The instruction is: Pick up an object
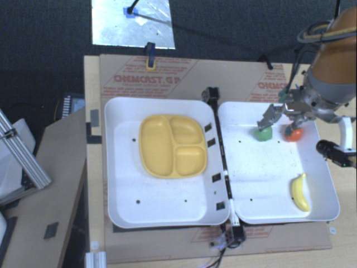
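Here, two white bins sit side by side: the left bin (120, 166) holds one yellow divided plate (172, 146), the right bin (268, 205) three pieces: one green object (264, 133), one red-orange object (293, 134), one banana (299, 192). The gripper (282, 118) hangs spread wide above green and red, gripping nothing.

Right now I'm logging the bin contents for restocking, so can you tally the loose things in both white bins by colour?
Yellow: 2, the yellow three-compartment plastic plate in the left bin and the yellow plastic banana in the right bin
Green: 1, the small green block
Orange-red: 1, the small orange-red round object
Total: 4
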Controlling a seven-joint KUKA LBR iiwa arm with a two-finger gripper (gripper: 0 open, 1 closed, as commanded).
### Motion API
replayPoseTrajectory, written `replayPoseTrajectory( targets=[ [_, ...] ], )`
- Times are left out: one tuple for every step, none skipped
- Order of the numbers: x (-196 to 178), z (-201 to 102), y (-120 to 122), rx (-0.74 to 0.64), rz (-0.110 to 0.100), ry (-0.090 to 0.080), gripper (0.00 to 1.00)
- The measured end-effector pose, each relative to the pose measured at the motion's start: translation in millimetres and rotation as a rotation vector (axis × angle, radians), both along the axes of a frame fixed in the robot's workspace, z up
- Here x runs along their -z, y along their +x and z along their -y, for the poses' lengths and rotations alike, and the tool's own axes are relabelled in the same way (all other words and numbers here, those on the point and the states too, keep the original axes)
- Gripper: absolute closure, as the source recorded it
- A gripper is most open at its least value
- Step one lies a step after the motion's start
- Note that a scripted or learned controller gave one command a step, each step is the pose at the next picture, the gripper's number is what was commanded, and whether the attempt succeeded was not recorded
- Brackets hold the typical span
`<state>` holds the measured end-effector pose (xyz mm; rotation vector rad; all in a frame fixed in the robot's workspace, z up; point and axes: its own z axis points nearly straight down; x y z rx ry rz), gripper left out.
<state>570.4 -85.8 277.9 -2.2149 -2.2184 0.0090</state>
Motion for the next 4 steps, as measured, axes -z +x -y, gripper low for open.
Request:
replayPoseTrajectory(
  targets=[
    [-5, 0, 2, -0.002, 0.011, -0.001, 0.00],
    [38, -6, 3, 0.000, 0.007, -0.001, 0.00],
    [98, 0, -1, 0.002, 0.005, 0.000, 0.00],
    [159, -1, -7, 0.001, 0.006, 0.000, 0.00]
  ],
)
